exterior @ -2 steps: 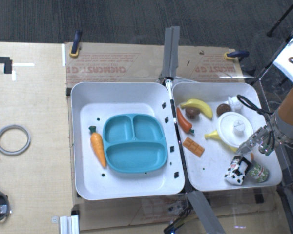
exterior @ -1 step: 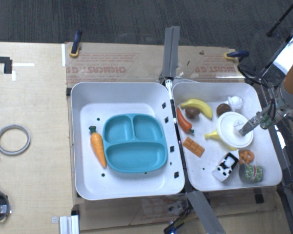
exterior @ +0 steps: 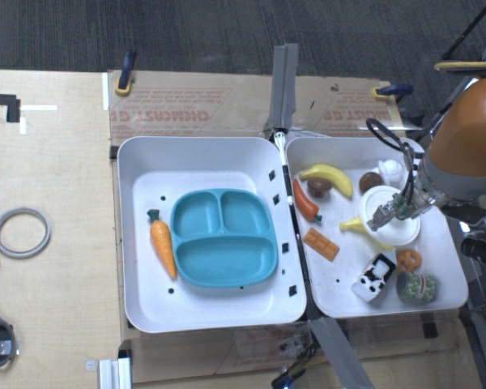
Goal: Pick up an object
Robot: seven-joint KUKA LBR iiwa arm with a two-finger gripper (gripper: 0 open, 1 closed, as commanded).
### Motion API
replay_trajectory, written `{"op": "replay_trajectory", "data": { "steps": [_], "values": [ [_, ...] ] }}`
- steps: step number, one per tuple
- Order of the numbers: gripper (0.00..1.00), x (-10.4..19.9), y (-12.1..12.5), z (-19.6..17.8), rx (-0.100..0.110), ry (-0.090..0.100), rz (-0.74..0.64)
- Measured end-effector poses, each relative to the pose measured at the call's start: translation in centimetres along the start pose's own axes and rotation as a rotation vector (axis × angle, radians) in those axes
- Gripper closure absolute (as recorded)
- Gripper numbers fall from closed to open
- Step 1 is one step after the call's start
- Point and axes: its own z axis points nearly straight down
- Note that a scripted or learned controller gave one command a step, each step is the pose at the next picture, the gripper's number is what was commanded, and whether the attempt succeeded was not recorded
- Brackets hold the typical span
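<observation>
The likeliest target is the white cup (exterior: 391, 217), which sits in the right bin (exterior: 449, 294) near its far right side, just beside a small yellow piece (exterior: 352, 225) on its left. The gripper (exterior: 382, 217) hangs right over the cup's near rim, reaching in from the right, and whether the jaws are wide, narrow or closed on the rim cannot be told from this slant.

To do this step well, I judge the arm should settle straight down so one finger goes inside the cup and one outside, pinching the wall, and not press on the rim, which could tip the cup onto the yellow piece. A slow close and a vertical lift would keep the neighbours still.

Around the cup the bin is crowded: a banana (exterior: 328, 177) and a brown ball (exterior: 317, 188) to the far left, a red pepper (exterior: 305, 201) against the dividing wall, an orange wafer (exterior: 321, 244) below it, a black and white cow toy (exterior: 375, 277), a small orange fruit (exterior: 408, 259) and a green and red ball (exterior: 419, 287) nearer the camera. The left bin (exterior: 138, 298) holds a blue divided plate (exterior: 224, 238) and a carrot (exterior: 163, 244), well apart from the arm.

The arm covers part of the cup and the white thing (exterior: 389, 171) behind it, which is too washed out to name. The fingertips blur into the cup's white.
</observation>
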Motion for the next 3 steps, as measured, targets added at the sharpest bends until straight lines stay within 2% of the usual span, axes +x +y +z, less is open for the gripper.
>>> {"op": "replay_trajectory", "data": {
  "steps": [1, 2, 3],
  "values": [
    [0.0, 0.0, 0.0, 0.0, 0.0, 0.0, 0.0],
    [0.0, 0.2, 7.9, 5.7, -0.011, -0.006, 0.161],
    [0.0, -1.0, 12.9, 5.7, -0.011, -0.008, 0.19]
  ]
}}
